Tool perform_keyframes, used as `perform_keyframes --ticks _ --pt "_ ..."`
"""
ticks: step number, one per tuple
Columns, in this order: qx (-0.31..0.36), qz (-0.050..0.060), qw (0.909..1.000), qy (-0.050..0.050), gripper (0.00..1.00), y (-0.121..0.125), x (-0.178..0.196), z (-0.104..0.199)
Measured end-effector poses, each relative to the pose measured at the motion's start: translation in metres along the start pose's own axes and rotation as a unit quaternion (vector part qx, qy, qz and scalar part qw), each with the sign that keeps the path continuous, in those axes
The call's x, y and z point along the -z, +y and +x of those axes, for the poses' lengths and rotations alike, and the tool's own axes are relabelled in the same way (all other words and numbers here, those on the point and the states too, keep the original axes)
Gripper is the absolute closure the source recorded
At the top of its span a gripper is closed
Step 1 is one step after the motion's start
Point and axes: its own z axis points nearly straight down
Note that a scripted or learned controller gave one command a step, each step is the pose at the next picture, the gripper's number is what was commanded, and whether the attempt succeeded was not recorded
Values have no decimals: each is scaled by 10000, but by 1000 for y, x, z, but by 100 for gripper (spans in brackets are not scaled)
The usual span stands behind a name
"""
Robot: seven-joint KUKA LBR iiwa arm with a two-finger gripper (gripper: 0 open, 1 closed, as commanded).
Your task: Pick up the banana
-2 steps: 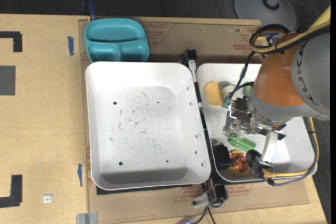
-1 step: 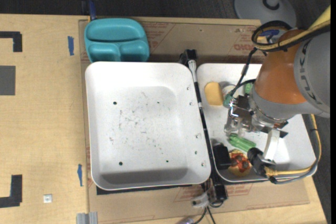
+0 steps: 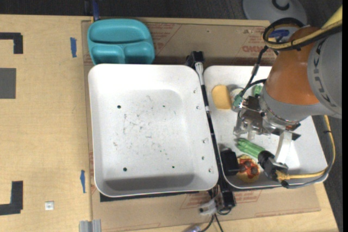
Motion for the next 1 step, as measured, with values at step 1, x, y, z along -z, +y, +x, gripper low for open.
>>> perform_keyframes --ticks 1 --pt "7 -8 10000 0 100 1 10 1"
